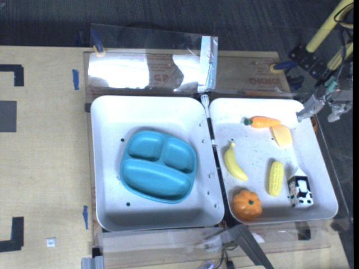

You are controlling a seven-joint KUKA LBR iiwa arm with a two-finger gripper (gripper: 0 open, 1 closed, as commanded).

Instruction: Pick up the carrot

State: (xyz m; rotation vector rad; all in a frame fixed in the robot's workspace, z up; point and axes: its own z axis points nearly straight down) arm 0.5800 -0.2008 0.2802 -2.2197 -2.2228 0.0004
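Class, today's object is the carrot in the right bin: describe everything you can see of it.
The carrot is a small orange toy, smooth like plastic, with a dark green stub at its left end. It lies flat, nearly level across the picture, near the back of the right bin. Its right end meets a pale orange wedge; whether they touch is unclear. The banana lies apart, in front of it. Nothing grips it.
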